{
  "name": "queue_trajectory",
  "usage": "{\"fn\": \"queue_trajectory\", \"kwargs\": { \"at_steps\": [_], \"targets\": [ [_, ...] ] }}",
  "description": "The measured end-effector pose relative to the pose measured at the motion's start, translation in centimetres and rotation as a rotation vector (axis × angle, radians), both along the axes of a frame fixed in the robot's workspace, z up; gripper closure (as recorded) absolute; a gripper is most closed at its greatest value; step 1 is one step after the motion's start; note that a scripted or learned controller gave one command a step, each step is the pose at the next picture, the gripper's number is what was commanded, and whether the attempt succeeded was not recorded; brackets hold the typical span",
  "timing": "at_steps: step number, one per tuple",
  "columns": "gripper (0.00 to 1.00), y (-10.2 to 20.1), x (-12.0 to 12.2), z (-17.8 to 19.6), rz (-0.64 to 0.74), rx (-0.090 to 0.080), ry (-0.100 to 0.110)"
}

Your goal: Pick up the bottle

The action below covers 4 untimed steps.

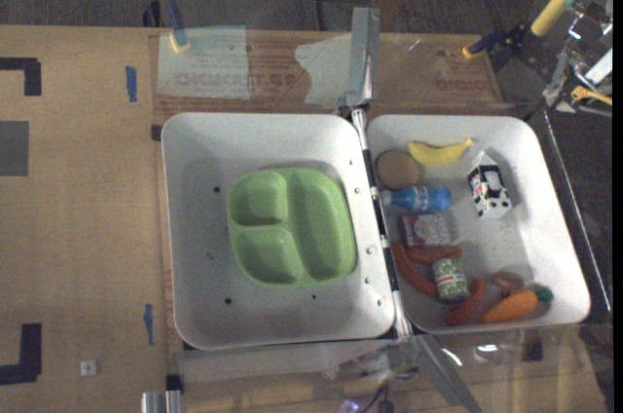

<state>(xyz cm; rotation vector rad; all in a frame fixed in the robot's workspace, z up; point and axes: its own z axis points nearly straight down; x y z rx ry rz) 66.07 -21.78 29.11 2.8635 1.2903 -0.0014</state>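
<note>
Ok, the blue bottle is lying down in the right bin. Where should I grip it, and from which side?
Probably the bottle at mid-body, coming straight down with the fingers across its width. It lies on its side, its length running left-right. The brown round item crowds its upper left and the pink packet lies just below, so a mid-body grip looks freest.

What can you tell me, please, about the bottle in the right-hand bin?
The bottle is small, blue and looks like plastic, with a paler, white-looking end pointing toward the bin divider. It lies on its side near the right bin's left wall, just below a round brown item and above a small pinkish packet. Nothing grips it.
</note>
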Motion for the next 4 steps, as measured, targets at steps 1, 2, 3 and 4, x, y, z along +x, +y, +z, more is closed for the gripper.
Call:
{"fn": "queue_trajectory", "kwargs": {
  "at_steps": [1,2,3,4],
  "targets": [
    [1.00,2.2,-1.9,-5.0,0.009,0.001,0.002],
    [1.00,1.1,-0.5,0.1,-0.166,0.000,-0.001],
    [1.00,1.4,-0.3,1.1,-0.159,-0.001,-0.001],
    [1.00,-0.1,-4.0,1.6,-0.493,0.002,0.003]
  ]
}}
